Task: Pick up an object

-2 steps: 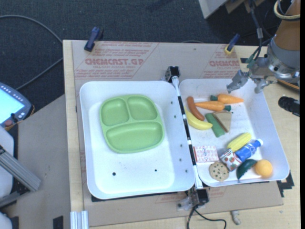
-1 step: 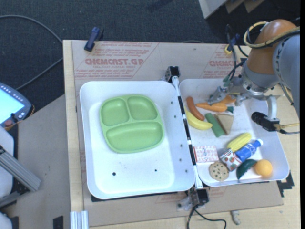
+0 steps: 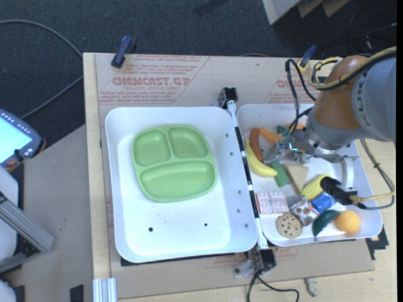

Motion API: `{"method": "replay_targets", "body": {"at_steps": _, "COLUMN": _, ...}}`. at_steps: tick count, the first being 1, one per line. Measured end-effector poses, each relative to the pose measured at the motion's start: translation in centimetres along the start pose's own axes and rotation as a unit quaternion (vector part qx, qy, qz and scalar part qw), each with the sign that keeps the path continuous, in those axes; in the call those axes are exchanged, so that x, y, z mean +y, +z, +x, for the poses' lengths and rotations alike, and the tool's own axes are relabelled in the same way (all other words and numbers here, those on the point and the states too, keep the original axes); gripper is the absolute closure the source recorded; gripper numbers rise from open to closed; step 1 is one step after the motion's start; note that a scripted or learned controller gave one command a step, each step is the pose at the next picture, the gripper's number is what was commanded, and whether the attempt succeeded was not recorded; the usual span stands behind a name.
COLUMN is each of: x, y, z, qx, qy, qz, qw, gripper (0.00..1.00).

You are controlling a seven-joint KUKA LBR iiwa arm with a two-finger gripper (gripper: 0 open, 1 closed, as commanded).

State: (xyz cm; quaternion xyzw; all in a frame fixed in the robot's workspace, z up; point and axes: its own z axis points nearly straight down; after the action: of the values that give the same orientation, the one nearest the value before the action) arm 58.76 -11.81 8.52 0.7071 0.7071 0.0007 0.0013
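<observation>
1. The tool [image 3: 281,148] sits low in the right bin [image 3: 252,115], at the end of the grey arm [image 3: 371,102] with its orange band [image 3: 337,99]. Whether it is open or closed cannot be told — its metal tip is too small and cluttered to read — and nothing can be seen held in it.
2. Just left of the tool lies a banana [image 3: 258,162], curving along the bin's left wall; an orange carrot-like piece [image 3: 263,135] lies just above and left of the tip.
3. Just below the tool are a tan wedge [image 3: 295,172] and a small green piece [image 3: 281,177].
4. Further below and to its right are a yellow item [image 3: 313,186], a blue item [image 3: 321,202], a dark green item [image 3: 324,221] and an orange fruit [image 3: 347,222] near the bin's lower right corner.
5. Below the tool, near the bin's front wall, lie a round cookie [image 3: 289,225] and a small white packet [image 3: 272,202] with red print, too small to read.
6. Well left of the tool, the left bin [image 3: 126,231] holds a green divided plate [image 3: 174,162].
7. On the table [image 3: 101,137] behind the bins, the brown board carries red lettering that looks like "CHEMCAST GP" [image 3: 150,80]; the smaller lines beneath it are unreadable.
</observation>
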Motion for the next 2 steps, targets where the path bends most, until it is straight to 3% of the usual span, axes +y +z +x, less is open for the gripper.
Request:
{"method": "replay_targets", "body": {"at_steps": 1, "x": -3.2, "y": 0.1, "z": 1.0, "qx": 0.001, "qy": 0.000, "qz": 0.002, "qw": 1.0000, "gripper": 0.00}}
{"method": "replay_targets", "body": {"at_steps": 2, "x": -3.1, "y": -0.9, "z": 1.0, "qx": 0.001, "qy": 0.000, "qz": 0.001, "qw": 1.0000, "gripper": 1.00}}
